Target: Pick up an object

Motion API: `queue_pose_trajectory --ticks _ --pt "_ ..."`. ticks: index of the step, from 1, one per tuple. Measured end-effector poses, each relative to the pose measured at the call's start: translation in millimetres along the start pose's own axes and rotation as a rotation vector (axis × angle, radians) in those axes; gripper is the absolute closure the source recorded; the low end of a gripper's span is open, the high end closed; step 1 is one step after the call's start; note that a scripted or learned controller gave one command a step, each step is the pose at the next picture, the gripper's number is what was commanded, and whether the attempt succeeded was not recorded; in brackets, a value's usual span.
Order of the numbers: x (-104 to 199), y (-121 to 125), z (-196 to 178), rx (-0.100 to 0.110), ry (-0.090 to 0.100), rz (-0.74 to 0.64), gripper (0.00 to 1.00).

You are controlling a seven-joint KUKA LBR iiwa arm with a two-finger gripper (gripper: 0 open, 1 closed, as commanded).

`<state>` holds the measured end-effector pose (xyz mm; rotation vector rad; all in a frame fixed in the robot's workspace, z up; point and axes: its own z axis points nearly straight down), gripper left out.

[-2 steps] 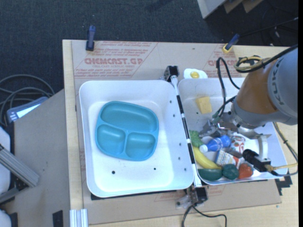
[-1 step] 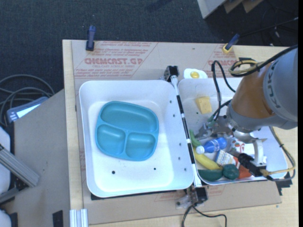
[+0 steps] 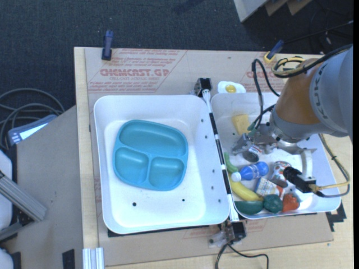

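Bin contents and gripper position during the pick attempt

Two shallow white plastic bins sat side by side on a cardboard-covered bench point(image 3: 140, 72). The left bin point(image 3: 106, 114) held one item: a smooth, turquoise, rounded-rectangular divided tray point(image 3: 150, 154) with three moulded compartments, lying flat near the bin's centre.

The right bin point(image 3: 328, 203) held a cluster of small objects, most of them gathered along its near edge:
- a yellow banana-shaped piece point(image 3: 245, 191), glossy and curved, at the near left;
- a small clear bottle with a blue body and white cap point(image 3: 251, 172), lying on its side just above the banana;
- a dark green rounded object point(image 3: 251, 207) and a teal rounded object point(image 3: 274, 203), close together at the near rim;
- an orange-red piece point(image 3: 290, 202) just right of the teal object;
- a pale yellow block point(image 3: 241, 123) toward the far side.

The grey arm point(image 3: 325, 100) with its orange band point(image 3: 294, 102) reached in from the right, over the right bin. The gripper point(image 3: 248, 144) hung low above the bin floor, between the pale yellow block and the bottle. Whether the gripper was spread or closed could not be told, and no object was visibly held.
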<state>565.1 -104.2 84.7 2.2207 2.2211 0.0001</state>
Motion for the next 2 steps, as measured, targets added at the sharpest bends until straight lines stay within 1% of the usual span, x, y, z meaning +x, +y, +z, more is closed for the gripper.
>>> queue_pose_trajectory --ticks 1,2 --pt "0 0 -10 -0.001 0.000 0.000 1.00" --pt "46 -18 -100 -0.001 0.001 -0.001 1.00"
